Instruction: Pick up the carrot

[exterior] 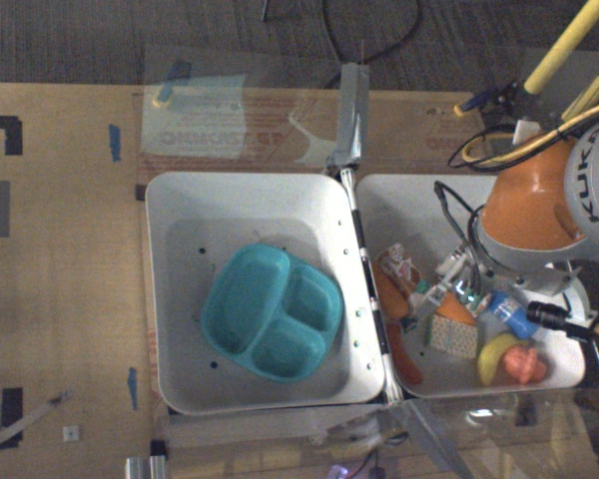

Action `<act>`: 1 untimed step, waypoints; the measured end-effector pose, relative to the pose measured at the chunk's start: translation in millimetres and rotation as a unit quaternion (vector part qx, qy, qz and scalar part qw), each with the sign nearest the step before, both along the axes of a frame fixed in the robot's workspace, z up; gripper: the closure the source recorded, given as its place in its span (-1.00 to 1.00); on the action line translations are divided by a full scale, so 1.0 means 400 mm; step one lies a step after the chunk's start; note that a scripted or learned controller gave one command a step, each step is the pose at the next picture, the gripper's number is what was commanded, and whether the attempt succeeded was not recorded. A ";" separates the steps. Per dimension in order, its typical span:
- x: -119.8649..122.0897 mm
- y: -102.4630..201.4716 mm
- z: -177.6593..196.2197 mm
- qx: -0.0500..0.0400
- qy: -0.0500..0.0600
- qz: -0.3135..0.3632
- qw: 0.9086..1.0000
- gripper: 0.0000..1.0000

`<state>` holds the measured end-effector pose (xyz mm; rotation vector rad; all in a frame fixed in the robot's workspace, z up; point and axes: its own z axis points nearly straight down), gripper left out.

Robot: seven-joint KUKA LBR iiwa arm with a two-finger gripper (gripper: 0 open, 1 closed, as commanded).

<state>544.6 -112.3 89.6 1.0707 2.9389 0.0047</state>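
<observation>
Your end effector (431, 302) hangs low in the right bin (399, 203). You cannot tell its spread. The carrot (391, 302) lies just left of it.

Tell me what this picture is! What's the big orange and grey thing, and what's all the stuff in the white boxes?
That is a robot arm, grey with an orange band. One camera above the bench looks down on it, and the arm reaches in from the right. At its end is a gripper, like a two-finger hand. The bench holds two white bins. The left bin holds a teal plate with three sections. The right bin holds small toys: an orange carrot by the divider, a speckled block, something yellow and something pink. The gripper hangs low over the toys, near the carrot. I cannot tell whether it holds anything.
</observation>
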 end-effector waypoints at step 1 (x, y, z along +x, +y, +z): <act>0.003 -0.004 0.028 0.000 -0.003 -0.002 1.000 1.00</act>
